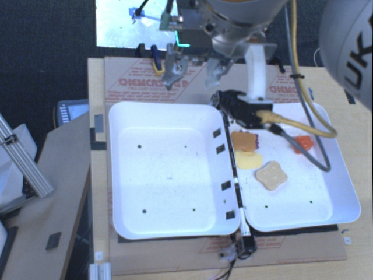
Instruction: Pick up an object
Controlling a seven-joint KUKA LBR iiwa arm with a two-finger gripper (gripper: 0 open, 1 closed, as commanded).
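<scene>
Two bins are set side by side on the worktop (70,156); toy foods are clustered in the right bin (326,197) near the left bin (169,168).

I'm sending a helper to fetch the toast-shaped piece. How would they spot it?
Look in the right-hand shallow white bin. Among the cluster near its left wall, the tan, speckled, toast-shaped piece lies nearest the camera, below the flat pale yellow slice; it alone has lobed corners.

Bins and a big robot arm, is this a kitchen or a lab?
Probably a robot lab, not a kitchen. A grey arm with cables hangs over two white bins, the food in the right bin looks like toys, and the bins sit on cardboard on a bench.
</scene>
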